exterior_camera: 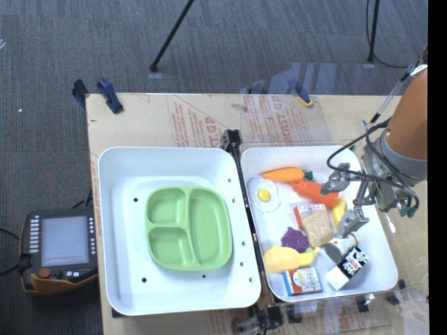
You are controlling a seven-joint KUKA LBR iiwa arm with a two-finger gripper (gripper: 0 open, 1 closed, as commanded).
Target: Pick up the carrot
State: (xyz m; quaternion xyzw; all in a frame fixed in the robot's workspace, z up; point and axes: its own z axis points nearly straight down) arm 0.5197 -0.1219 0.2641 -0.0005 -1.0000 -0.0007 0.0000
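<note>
Lying just left of the spread, empty end effector (347,202), the carrot (283,175) sits ungrasped.

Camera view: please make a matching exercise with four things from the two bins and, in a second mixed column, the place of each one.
Things:
1. carrot
2. green divided plate
3. fried egg
4. small carton

Places:
A. in the left bin
B. far end of the right bin
C. near edge of the right bin
D. right bin, against the wall next to the left bin

Pairs: 1-B, 2-A, 3-D, 4-C
</note>
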